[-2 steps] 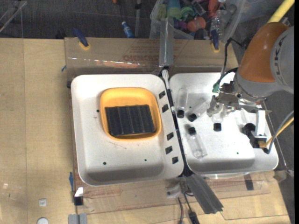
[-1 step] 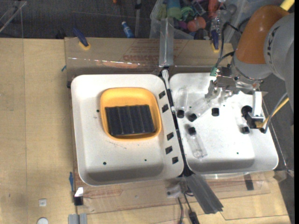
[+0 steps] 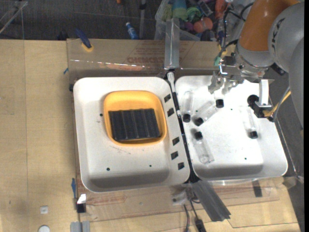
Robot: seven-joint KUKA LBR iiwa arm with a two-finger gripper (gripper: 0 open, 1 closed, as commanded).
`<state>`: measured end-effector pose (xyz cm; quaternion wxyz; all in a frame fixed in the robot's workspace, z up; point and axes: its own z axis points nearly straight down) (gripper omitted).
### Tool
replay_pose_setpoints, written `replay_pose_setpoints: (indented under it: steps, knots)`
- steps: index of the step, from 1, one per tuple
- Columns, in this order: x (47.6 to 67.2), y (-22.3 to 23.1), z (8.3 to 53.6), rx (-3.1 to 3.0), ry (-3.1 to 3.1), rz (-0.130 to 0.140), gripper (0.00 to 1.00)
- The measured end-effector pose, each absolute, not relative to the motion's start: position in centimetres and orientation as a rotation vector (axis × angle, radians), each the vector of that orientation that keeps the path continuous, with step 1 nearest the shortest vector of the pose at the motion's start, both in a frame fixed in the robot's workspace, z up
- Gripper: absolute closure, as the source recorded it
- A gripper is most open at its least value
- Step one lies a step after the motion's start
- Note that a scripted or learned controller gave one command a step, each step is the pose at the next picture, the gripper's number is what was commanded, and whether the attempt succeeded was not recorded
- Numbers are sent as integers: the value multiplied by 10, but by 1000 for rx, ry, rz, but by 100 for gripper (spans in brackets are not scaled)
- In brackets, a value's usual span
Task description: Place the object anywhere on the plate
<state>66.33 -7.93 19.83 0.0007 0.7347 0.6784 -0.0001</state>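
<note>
Plate (image 3: 134, 100): orange, rounded-square, glossy, under black ribbed slab (image 3: 134, 124) | gripper (image 3: 219, 81) jaws: over right bin (image 3: 270, 149), state unclear

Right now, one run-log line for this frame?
arm: over right bin, far edge | gripper: fingers unclear | bin: clear black-capped vials | plate: left bin, holds dark ridged block | place: not done

A black ridged block (image 3: 134, 124) covers most of the yellow plate (image 3: 116, 101); beyond the plate's rim, bare bin floor (image 3: 125, 166) lies open all around.
</note>
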Motion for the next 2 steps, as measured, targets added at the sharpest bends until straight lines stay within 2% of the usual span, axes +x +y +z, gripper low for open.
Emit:
replay_pose_setpoints:
  steps: [2]
  knots:
    - [667, -51, 230, 2072, 2356, 3, 100]
